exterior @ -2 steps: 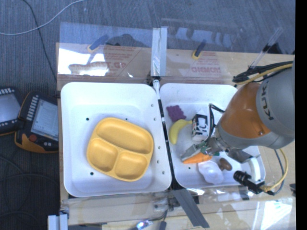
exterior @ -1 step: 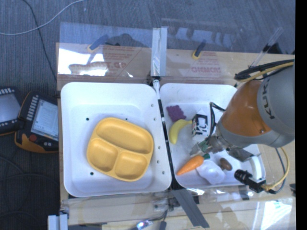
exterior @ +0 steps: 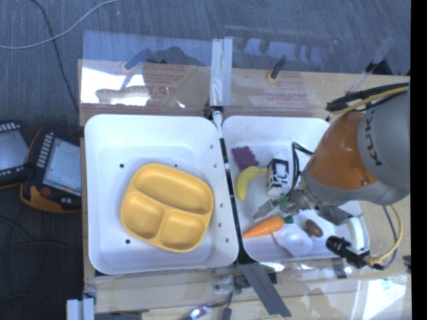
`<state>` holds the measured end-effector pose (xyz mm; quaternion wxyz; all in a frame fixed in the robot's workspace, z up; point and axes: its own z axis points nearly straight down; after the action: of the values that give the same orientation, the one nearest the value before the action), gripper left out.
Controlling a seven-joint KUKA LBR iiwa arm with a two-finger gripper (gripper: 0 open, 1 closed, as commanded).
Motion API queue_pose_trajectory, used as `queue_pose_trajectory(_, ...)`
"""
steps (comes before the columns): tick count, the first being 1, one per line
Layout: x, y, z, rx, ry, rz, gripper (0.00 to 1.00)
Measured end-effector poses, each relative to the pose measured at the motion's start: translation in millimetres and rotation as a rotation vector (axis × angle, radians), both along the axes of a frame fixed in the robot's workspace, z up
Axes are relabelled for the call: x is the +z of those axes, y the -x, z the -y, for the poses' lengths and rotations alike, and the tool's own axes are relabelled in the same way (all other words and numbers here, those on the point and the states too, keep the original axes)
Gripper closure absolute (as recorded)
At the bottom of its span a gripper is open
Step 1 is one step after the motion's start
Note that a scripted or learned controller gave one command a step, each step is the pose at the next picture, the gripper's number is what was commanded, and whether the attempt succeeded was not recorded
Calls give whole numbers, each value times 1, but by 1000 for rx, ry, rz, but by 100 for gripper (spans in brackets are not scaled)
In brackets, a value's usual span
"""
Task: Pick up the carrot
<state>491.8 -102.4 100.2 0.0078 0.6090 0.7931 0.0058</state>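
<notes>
Carrot (exterior: 264,227) lies on floor of right bin (exterior: 313,127), near its front-left part, orange, pointed tip toward the divider, thick end with a bit of green toward the arm. Gripper (exterior: 279,207) sits low in the same bin just above and behind the carrot's thick end, metal fingers (exterior: 265,209) pointing left. Nothing seen clamped between them; carrot rests on the bin floor just below the tips, contact unclear. How far the fingers are spread: cannot tell, they are small and partly merged with the wrist. Arm (exterior: 350,162) comes in from the right, orange band over the bin's right half, grey link at the frame edge.

Other items in right bin: banana (exterior: 247,180) just left of the gripper, purple grapes (exterior: 244,157) behind the banana, small black-and-white object (exterior: 279,172) beside the banana, white object (exterior: 295,239) just right of the carrot, brown item (exterior: 313,228) next to it.

Left bin (exterior: 107,135) holds yellow tray (exterior: 167,207) with three compartments, tilted in plan, lying near the middle. Pendant (exterior: 52,172) on the floor left of the bench.
</notes>
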Motion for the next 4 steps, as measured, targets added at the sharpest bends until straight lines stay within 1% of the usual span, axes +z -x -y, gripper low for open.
queue_pose_trajectory(1,-9,2,8,-163,-8,-5,0)
queue_pose_trajectory(2,-9,2,4,-242,-3,-2,0)
queue_pose_trajectory(3,-9,1,0,-119,8,4,0)
queue_pose_trajectory(4,-9,1,1,7,7,2,0)
